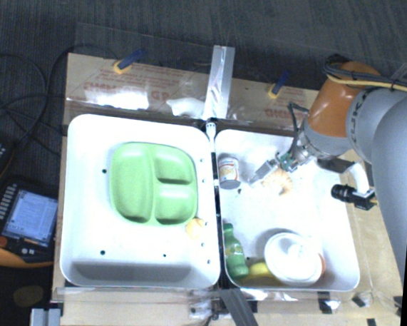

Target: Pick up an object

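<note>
On the left, the left bin [78,204] holds a green divided tray [155,184] lying flat near its middle, with a small pale yellow object [195,227] just beside the tray's lower right corner, close to the wall shared by the two bins.

Across that wall, the right bin [327,221] carries the rest of the clutter. A small can [228,170] stands near the upper left corner. Along the lower edge a green bottle [233,249] lies against the dividing wall, a yellow piece [257,271] sits just beside it, and a white round lidded container [291,257] rests to the right of those, with something orange showing at its far side.

Further right and higher, the arm [378,132] reaches in and the tool [280,166] is down in the upper part of the right bin, right at a small pale orange object [282,179]. Whether the tool is spread or clamped cannot be told, and nothing can be confirmed as held.

This looks like the approach or grasp attempt on that pale orange object. The next move probably calls for settling around it, closing firmly, then lifting straight up to check that it comes along, clear of the nearby can
</note>
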Motion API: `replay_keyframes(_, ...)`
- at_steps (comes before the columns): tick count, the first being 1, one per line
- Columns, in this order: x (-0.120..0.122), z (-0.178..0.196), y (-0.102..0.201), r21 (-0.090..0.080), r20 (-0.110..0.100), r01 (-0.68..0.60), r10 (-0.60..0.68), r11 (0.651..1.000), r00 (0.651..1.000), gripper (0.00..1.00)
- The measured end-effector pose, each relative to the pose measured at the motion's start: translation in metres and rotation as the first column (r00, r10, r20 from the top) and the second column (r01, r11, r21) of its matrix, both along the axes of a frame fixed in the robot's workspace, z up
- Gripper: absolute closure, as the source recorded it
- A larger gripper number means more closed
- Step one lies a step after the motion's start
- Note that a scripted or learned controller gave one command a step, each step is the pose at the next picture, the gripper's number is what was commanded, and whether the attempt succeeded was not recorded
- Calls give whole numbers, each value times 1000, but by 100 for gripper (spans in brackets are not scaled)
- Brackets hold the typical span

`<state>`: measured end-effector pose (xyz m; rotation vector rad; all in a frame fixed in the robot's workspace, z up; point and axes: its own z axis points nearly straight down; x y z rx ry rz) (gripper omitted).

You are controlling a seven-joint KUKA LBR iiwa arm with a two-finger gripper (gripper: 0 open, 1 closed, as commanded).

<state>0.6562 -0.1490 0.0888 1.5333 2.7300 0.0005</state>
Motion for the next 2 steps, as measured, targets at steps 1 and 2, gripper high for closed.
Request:
replay_keyframes(1,1,10,0,-3,2,-1,1,1000,1000,100)
replay_keyframes(2,1,10,0,-3,2,-1,1,1000,1000,0)
